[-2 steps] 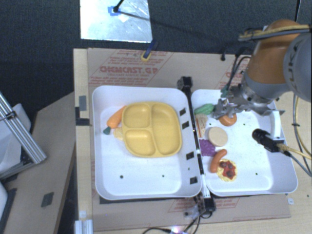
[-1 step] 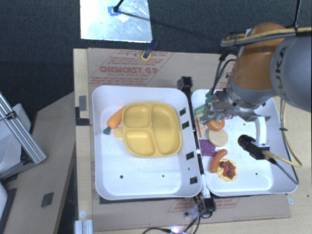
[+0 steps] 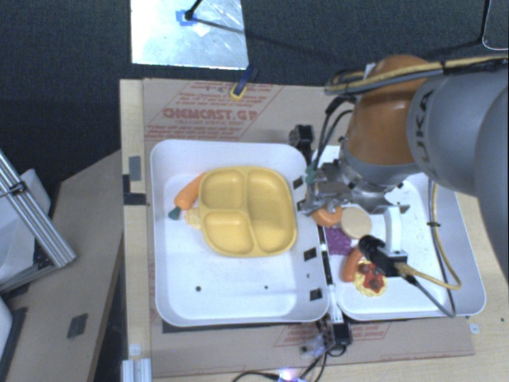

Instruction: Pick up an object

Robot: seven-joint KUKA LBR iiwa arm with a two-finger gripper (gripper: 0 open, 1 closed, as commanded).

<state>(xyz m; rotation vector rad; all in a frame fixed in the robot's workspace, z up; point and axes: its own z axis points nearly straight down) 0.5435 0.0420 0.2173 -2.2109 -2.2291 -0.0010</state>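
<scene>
Arm low over the right bin's toy food, its gripper at the bin's 9 o'clock edge.

Whether the gripper is wide, narrow or holding anything cannot be told; the wrist hides it. Just beneath it, toward 5 o'clock, lies an orange toy piece, with a cream disc beside it at 3 o'clock and a purple piece below. Further toward 5 o'clock sit a small orange carrot-like piece and a yellow-and-red piece. In the left bin, a yellow divided plate rests near the centre, a toy carrot touching its 9 o'clock rim.
</scene>
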